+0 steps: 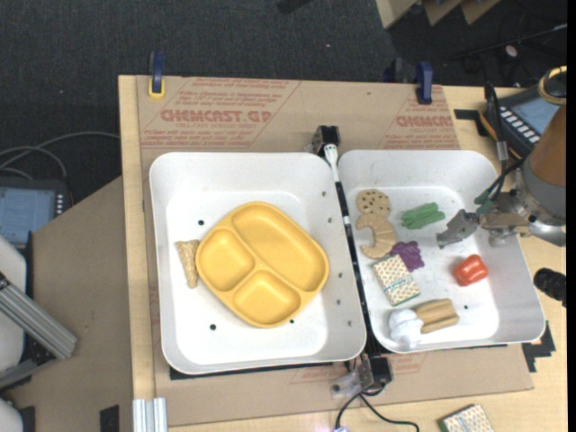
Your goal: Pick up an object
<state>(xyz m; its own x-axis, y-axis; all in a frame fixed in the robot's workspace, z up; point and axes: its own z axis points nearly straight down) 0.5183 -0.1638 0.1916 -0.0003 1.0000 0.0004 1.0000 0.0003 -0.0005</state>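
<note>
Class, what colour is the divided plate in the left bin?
Yellow: the divided plate, seen in the camera view.

Yellow plate, green toy, red toy

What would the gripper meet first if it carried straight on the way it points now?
Probably the green object, just beyond the gripper, which points left across the right bin. Height is unclear, so it might pass above.

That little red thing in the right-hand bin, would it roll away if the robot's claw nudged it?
Probably yes. The red object looks rounded and smooth, so a nudge from the gripper beside it could send it rolling across the bin. Nothing touches it to stop it. It appears small and likely light.
</note>
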